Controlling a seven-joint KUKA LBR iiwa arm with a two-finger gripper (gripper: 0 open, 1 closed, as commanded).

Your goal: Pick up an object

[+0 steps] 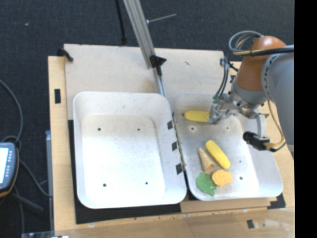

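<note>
Plastic toy food lies in the right bin (262, 180), a shallow white tray with rounded corners and a faintly speckled floor. Nearest the arm is a smooth yellow banana-like piece (196, 116), an elongated rounded shape lying flat near the bin's far left corner, its long axis running left to right, one end pointing at the left bin (124, 150), the other toward the pincer (216, 116). The pincer sits low at that right end, touching or nearly touching it; whether its fingers are spread or pressed together cannot be told, nor whether the piece is between them.

Closer to the front of the same bin, well apart from that piece, a ribbed yellow corn cob (218, 154) lies on a diagonal. Just beside it is a tan wedge (206, 159), tapering to a point at its far end. Below them sit a bumpy orange round piece (222, 178) and a flat green leaf-like piece (204, 183), touching each other.

The left bin has the same matte white, speckled surface. Both bins rest on a pale wooden table (109, 68), and a ridged metal rail (141, 26) slants across its far side.
</note>
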